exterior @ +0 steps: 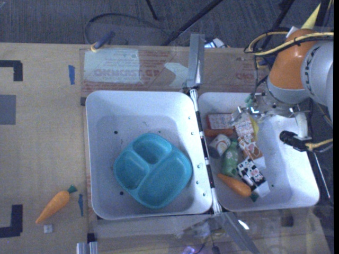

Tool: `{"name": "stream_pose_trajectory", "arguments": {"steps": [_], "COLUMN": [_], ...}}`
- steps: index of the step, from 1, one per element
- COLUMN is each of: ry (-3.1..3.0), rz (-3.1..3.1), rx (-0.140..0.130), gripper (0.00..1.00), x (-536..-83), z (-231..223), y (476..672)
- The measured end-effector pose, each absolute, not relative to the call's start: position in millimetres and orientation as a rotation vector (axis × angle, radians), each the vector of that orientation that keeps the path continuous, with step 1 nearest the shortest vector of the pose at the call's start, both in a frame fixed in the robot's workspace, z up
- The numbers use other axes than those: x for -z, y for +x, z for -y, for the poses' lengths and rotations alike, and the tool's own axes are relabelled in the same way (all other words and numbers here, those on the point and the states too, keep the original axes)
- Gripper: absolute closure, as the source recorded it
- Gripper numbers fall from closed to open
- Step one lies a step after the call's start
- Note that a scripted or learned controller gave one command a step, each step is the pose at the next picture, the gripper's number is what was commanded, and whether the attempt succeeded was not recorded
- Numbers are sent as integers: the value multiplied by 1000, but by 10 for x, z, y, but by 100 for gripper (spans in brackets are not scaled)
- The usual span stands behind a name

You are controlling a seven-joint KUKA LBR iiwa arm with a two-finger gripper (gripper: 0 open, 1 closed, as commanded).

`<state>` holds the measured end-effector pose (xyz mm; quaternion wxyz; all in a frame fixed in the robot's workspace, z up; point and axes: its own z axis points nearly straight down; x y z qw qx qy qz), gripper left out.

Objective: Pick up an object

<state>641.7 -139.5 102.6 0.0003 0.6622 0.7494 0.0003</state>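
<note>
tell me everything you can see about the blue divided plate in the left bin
The blue plate is teal, plastic-looking, with rounded corners and three compartments: two smaller toward the far side, one larger nearer the camera. It lies flat and upright on the floor of the left bin, turned diagonally, toward the near right. Nothing sits in it.

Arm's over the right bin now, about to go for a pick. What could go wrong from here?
The items lie packed together along the right bin's left side: carton, bottle and carrot touch or overlap, so the tool may snag two or slip off. They also sit close to the wall between the bins, which could block the tool. The arm's cable hangs over the bin and might catch.
</note>
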Motion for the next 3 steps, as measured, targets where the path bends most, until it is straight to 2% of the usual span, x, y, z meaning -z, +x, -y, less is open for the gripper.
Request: {"name": "stream_pose_trajectory", "arguments": {"steps": [1, 2, 3], "ry": [2121, 2127, 2146], "rz": [-2315, -2311, -2300], "rx": [-4, -4, 5], "gripper": [0, 100, 100], "x": [-855, -945, -2443], "z": [1402, 1422, 818], "y": [5967, 5967, 5725]}}
